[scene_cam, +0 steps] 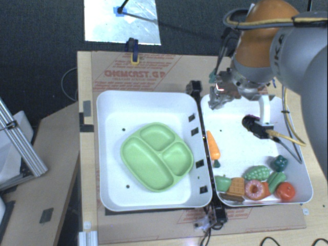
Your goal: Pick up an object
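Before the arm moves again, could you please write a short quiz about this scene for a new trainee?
1. True or false: the green plate lies in the left bin.
2. Which toy lies beside the divider in the right bin? A) carrot B) donut C) tomato
3. Fill in: the gripper hangs over the right bin's ____ corner, far or near.

Key: 1 true. 2 A, the carrot; the donut and tomato sit along the near edge. 3 far.
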